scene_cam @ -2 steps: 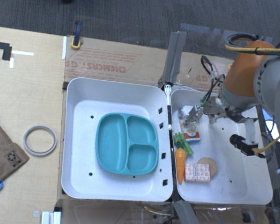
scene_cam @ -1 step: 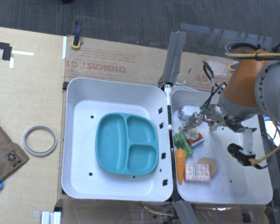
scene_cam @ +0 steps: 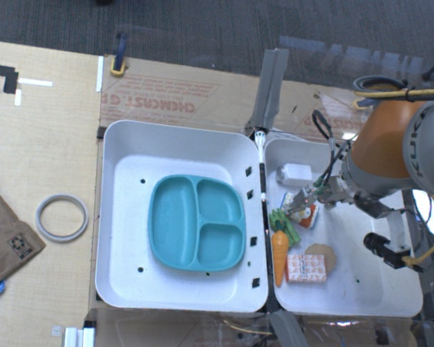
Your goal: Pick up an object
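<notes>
Looking down from the fixed camera, we see the claw [scene_cam: 304,204] low in the right bin [scene_cam: 358,298], just above the carrot [scene_cam: 278,255] and touching or nearly touching a small red-and-white packet [scene_cam: 306,213]. We cannot tell how the claw stands. We judge a straight descent best, keeping off the bin wall. The carrot lies just below the claw; a red box [scene_cam: 306,268] sits right of the carrot.

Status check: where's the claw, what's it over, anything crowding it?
Claw low in right bin, over a small red-and-white item. Grip not confirmed. Carrot, red-and-white box and white block close around it.
</notes>
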`<action>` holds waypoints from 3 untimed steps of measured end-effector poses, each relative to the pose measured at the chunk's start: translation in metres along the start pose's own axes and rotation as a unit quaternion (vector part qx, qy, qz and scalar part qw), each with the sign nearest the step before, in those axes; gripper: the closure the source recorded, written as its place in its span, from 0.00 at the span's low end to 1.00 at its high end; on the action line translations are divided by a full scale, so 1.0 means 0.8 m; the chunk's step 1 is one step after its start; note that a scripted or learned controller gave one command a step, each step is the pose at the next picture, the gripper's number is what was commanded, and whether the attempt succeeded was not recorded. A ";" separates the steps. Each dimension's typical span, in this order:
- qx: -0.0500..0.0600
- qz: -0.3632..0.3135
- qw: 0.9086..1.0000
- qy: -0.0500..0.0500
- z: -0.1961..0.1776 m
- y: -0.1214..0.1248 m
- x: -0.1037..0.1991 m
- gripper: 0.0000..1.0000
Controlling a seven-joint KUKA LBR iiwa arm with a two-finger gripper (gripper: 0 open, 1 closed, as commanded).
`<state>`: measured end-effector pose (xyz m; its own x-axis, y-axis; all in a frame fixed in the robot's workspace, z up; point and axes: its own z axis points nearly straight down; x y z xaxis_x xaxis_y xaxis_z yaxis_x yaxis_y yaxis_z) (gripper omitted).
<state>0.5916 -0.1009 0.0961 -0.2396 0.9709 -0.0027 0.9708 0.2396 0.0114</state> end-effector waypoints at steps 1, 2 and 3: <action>0.008 0.064 0.998 0.001 -0.115 0.085 0.031 0.00; 0.008 -0.008 1.000 0.002 -0.010 -0.013 -0.001 0.00; 0.008 -0.056 0.998 0.002 0.008 -0.031 0.004 0.00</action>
<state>0.5666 -0.1040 0.0892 -0.3460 0.9382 0.0019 0.9382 0.3460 -0.0038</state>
